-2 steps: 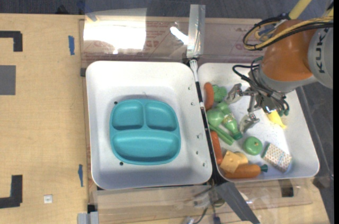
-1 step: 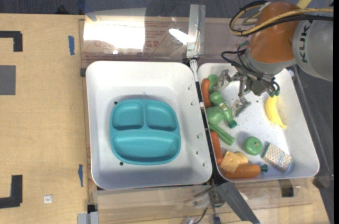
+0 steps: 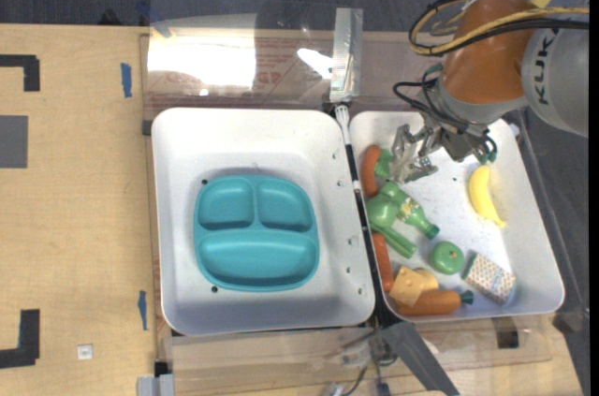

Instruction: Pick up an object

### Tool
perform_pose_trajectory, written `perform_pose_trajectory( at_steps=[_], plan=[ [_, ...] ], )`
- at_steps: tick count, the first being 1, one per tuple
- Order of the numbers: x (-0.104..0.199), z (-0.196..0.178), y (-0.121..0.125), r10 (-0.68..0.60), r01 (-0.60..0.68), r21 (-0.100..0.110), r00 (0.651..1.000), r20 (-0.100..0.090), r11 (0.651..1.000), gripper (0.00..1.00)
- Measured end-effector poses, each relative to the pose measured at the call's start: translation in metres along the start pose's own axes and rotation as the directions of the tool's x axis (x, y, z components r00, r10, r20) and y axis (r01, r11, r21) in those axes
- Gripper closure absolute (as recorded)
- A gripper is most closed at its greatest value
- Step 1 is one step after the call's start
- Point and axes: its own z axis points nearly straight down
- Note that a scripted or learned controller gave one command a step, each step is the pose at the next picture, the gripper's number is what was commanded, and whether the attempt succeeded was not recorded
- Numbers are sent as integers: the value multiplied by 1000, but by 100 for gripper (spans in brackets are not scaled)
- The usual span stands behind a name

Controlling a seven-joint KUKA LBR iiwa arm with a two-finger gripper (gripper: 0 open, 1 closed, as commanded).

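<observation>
**Ana:** Pale wood surface (image 3: 65,198), two white bins side by side. The left bin (image 3: 173,137) carries a teal divided plate (image 3: 255,230); the right bin (image 3: 538,226) has all the loose pieces. Where's the arm?

**Ben:** Over the back of the right bin. Its gripper (image 3: 415,158) hangs above the bin's upper left part, metal fingers pointing down toward the floor of the bin.

**Ana:** Apart or together?

**Ben:** I cannot tell — they're a small glinting tangle from this angle, and nothing shows between them, so I'd judge nothing is held yet.

**Ana:** What's nearest?

**Ben:** The orange sausage-shaped toy (image 3: 372,169), just to the camera's left of the fingers, against the bin's left wall. Its long axis runs roughly front to back along that wall. The green bottle toy (image 3: 398,218) lies just in front of the fingers, tilted diagonally.

**Ana:** And the rest?

**Ben:** A banana (image 3: 484,195) sits to the right, near the fingers but apart. Farther forward: a green ball (image 3: 446,256), a carrot-like piece (image 3: 435,300) and a patterned block (image 3: 491,277).

**Ana:** So the move?

**Ben:** My guess — a short shift toward the left wall or the front; a grip across the sausage's narrow width would suit, though the wall crowds it.
</observation>
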Motion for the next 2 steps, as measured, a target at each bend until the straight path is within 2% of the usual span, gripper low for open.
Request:
perform_pose_trajectory(
  at_steps=[1,2],
  plan=[
    [-48,-89,70,-12,12,-7,1000,-6,1000,100],
    [-48,-158,67,-183,183,-8,983,-8,983,100]
  ],
)
